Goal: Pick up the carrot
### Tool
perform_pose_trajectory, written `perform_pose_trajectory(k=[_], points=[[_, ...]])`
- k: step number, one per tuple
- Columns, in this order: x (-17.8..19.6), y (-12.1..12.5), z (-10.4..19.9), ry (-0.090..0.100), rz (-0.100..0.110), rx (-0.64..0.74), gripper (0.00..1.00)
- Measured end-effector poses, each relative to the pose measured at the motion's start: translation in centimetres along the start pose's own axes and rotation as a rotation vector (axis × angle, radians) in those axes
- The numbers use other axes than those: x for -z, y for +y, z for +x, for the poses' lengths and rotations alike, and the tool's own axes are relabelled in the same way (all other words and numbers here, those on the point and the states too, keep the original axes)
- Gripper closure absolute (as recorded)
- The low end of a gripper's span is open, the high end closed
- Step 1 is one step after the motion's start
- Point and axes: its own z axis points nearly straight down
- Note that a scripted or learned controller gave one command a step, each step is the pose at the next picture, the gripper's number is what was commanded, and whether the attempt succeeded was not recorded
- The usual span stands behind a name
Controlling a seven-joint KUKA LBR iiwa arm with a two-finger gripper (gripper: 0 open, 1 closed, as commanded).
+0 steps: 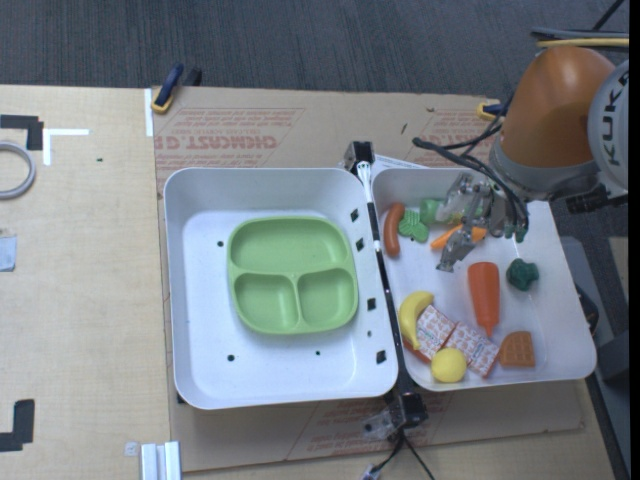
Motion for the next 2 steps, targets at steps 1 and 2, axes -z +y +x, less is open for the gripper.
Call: perform_pose_trajectory(k=[1,2], points=[[3.7,3.8,0.9,-0.003,-0.001,0.182,0.00],[-5.4,-1.9,-3.4,0.012,-0.001,0.234,0.00]])
